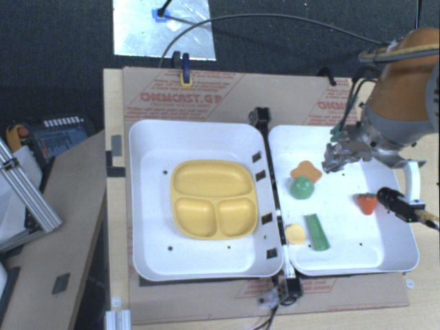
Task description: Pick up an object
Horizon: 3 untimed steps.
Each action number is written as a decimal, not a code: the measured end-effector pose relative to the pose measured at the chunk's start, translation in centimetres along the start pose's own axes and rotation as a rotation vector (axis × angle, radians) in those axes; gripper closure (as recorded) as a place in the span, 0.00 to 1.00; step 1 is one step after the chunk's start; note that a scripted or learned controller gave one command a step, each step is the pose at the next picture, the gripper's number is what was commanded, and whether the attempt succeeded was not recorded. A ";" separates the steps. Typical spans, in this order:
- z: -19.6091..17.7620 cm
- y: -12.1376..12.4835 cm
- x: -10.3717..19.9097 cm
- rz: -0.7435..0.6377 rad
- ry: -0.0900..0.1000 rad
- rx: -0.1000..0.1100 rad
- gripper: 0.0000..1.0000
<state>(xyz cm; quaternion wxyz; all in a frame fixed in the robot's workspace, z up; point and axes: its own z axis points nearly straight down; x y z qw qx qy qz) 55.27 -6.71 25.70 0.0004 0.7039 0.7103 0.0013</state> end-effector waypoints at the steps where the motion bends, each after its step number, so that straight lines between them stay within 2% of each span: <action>1: -0.5 1.5 5.2 0.000 0.000 -0.001 1.00; 2: -0.7 2.4 10.0 0.001 0.000 -0.001 1.00; 3: 0.3 3.3 16.3 -0.001 0.001 0.000 1.00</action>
